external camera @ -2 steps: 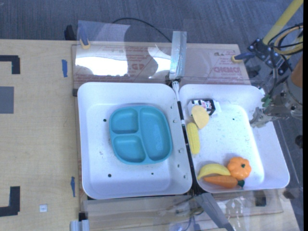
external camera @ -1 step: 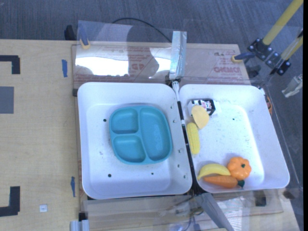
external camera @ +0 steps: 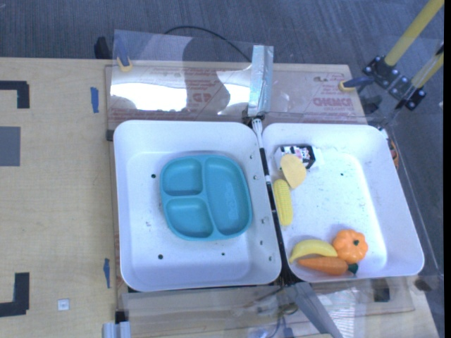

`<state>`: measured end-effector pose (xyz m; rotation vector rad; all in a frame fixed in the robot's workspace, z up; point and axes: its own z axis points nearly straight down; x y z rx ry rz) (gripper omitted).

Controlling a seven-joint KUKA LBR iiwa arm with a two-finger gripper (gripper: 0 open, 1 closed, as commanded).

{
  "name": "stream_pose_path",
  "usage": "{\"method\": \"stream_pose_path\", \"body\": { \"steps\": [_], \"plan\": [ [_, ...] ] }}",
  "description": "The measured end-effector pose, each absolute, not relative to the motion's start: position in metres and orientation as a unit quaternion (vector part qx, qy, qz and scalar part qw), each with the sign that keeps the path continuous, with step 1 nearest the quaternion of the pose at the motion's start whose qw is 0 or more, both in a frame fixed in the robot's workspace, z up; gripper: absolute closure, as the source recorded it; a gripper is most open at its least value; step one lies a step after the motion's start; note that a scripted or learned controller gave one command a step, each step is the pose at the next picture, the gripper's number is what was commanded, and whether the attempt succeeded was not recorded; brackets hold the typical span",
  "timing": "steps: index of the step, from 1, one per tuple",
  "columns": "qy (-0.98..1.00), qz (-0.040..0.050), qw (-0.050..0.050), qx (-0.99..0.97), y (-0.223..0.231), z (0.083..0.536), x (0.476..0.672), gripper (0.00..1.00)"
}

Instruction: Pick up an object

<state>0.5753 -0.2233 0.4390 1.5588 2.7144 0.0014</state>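
Camera view: we see a blue tray (external camera: 206,196) in the left bin (external camera: 134,259); corn (external camera: 282,201), banana (external camera: 312,248), carrot (external camera: 325,265) and pumpkin (external camera: 350,246) lie in the right bin (external camera: 384,210).

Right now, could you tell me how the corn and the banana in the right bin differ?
The corn lies straight, running up and down the view along the bin's left wall; the banana is curved and lies crosswise near the front. The corn lies just below a pale yellow piece; the banana rests against the carrot and beside the pumpkin. Both are yellow.
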Motion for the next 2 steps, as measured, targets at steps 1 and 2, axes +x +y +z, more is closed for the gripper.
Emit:
{"method": "stream_pose_path", "body": {
  "steps": [1, 2],
  "plan": [
    [0.903, 0.0002, 0.003, 0.43, -0.2214, 0.4348, 0.652, 1.0],
    [0.903, 0.0002, 0.005, 0.43, -0.2217, 0.4369, 0.6518, 0.0]
  ]
}}
